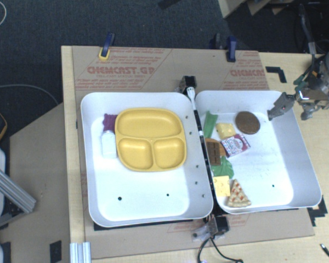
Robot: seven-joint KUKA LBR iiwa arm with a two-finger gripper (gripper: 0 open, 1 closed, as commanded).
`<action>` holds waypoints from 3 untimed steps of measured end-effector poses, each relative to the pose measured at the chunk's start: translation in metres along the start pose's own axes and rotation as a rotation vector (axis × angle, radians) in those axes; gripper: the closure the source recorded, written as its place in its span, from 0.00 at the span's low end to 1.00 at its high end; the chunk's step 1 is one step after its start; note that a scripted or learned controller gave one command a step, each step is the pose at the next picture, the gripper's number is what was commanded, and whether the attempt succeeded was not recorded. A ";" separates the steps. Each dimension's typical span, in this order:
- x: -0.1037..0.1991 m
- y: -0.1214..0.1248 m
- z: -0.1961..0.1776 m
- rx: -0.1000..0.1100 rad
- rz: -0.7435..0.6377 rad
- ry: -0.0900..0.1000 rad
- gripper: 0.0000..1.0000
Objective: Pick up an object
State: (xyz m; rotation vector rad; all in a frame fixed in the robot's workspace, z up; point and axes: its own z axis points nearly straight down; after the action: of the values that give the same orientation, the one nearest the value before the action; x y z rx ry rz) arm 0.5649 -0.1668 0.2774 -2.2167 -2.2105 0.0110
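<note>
Tool [278, 108] up at the far right corner of the right bin [296, 163], right at the rim, nothing gripped; cannot tell how wide it sits. Toys all along the left side of that bin: brown round cookie [248, 123] near the far edge, closest to the tool; yellow cheese bit [225, 130] just beside it; red and white packet [236, 145] a bit nearer; green strip [210, 123] by the left wall; pizza slice [238, 195] at the near edge. Left bin [98, 196] with a big yellow tray [151, 138] and a white bottle [108, 144] beside it. Best pick, at a guess: the cookie, close by with some room around it. Come straight down over its middle, go low enough to get both sides, then squeeze, then lift slowly. Stay off the bin wall, and off the cheese bit next to it.
</note>
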 end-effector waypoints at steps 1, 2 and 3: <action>0.000 0.002 -0.007 -0.012 -0.003 -0.003 0.00; -0.006 -0.001 0.054 -0.006 -0.002 -0.001 0.00; -0.008 0.001 0.098 -0.007 -0.003 -0.001 0.00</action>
State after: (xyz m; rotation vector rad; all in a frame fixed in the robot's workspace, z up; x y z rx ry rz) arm 0.5647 -0.1744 0.1796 -2.2176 -2.2170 0.0048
